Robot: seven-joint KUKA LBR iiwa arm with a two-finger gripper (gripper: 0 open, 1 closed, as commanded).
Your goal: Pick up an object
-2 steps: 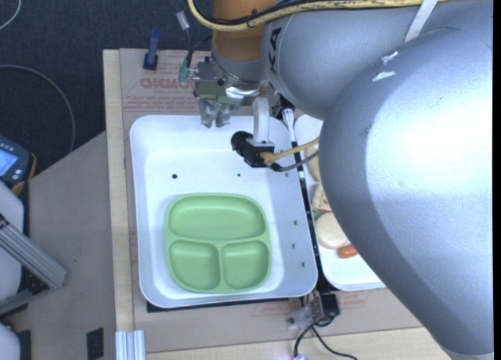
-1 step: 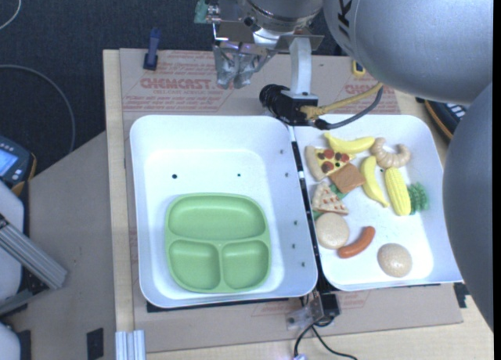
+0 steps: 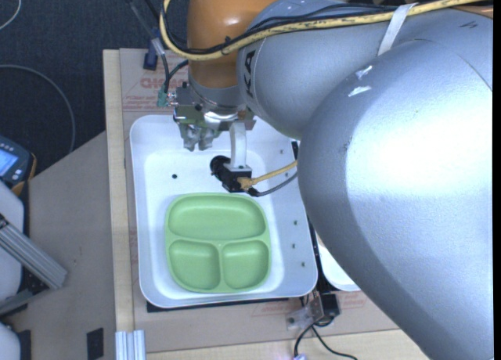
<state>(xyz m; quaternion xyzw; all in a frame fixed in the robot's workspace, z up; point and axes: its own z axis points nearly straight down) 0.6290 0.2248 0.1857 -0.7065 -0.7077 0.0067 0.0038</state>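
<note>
A light green divided plate [image 3: 218,241] with three compartments lies in the near half of the left white bin [image 3: 149,217]. My gripper [image 3: 200,141] hangs over the far end of this bin, beyond the plate's far rim and apart from it. Nothing shows in the gripper. A white bracket and a black part [image 3: 227,174] with a yellow cable hang from the wrist just right of the gripper, above the plate's far edge.
The grey arm [image 3: 391,155] with its orange band [image 3: 223,14] covers nearly all of the right bin [image 3: 338,274], leaving a near corner. Cables and a small blue item [image 3: 149,59] lie beyond the left bin. A black connector [image 3: 325,305] sits at the bench's front edge.
</note>
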